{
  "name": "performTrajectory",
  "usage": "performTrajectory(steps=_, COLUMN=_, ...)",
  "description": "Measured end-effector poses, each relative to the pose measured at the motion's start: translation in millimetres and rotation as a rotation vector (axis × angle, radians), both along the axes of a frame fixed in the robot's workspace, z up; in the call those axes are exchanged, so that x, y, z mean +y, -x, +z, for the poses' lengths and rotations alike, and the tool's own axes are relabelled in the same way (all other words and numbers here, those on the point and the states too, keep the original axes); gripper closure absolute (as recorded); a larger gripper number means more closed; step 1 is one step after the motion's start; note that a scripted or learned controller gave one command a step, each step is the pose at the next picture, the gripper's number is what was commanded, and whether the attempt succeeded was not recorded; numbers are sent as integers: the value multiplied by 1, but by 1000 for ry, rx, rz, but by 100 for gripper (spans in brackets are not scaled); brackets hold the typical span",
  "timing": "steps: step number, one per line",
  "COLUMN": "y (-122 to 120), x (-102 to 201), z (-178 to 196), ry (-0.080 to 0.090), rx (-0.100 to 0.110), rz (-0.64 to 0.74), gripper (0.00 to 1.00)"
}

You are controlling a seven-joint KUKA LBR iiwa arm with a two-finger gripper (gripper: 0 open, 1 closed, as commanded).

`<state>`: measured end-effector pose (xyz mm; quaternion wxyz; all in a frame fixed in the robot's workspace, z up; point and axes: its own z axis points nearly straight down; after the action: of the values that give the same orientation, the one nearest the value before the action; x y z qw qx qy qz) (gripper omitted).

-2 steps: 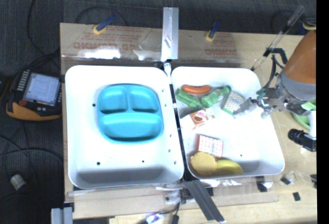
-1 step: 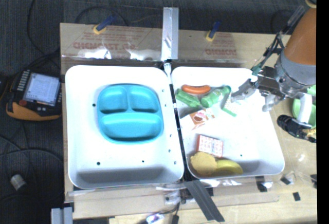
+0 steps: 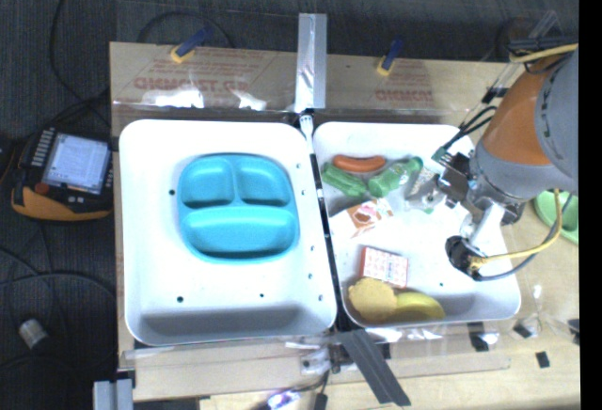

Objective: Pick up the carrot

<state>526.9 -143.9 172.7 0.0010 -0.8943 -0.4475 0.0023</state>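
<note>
Surface [image 3: 235, 74] is a tan board sitting on dark grey carpet [image 3: 75, 4], cables trailing around and a small handheld screen [image 3: 71, 164] off to one side. The left bin [image 3: 150, 305] has a blue divided plate [image 3: 237, 206]. Carrot [image 3: 359, 163] lies at the far end of the right bin [image 3: 489, 305], touching some green veg [image 3: 372, 181]. Gripper [image 3: 435, 187] hangs over that bin, well apart from the carrot; can't tell how the fingers are set.

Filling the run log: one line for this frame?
arm: over right bin | gripper: near green items, fingers unclear | carrot: lying at bin's far side, not held | left bin: blue tray
</note>
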Motion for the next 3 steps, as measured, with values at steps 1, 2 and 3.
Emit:
performTrajectory(steps=1, y=45, x=-61, z=-37, ry=1, rx=2, rz=-419, gripper=0)
performTrajectory(steps=2, y=44, x=-80, z=29, ry=5, rx=0, rz=-726, gripper=0)
performTrajectory(steps=3, y=43, x=-55, z=-79, ry=1, rx=-2, rz=-725, gripper=0)
